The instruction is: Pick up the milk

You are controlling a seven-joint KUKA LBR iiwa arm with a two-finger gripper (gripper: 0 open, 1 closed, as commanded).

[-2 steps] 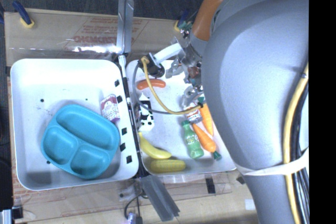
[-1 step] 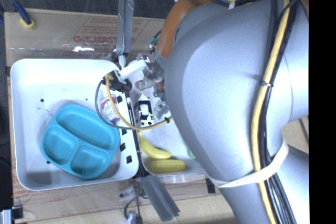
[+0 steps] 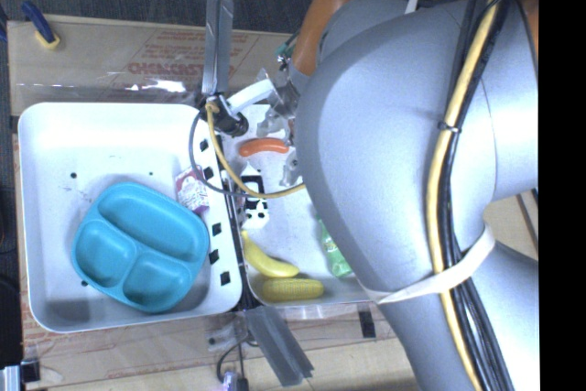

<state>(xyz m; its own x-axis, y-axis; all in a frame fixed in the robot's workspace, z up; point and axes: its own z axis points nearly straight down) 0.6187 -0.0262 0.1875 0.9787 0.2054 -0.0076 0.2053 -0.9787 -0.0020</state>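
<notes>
Basically not started: arm over right bin, milk untouched in left bin; finger state can't tell.

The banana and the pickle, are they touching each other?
Touching, it seems. In the camera view the banana curves down in the right bin and its lower end meets the top of the pickle, with no white bin floor visible between them.

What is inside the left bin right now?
The left bin holds a blue divided plate and a small purple-and-white carton by its right wall. The plate hides whatever lies beneath it.
</notes>
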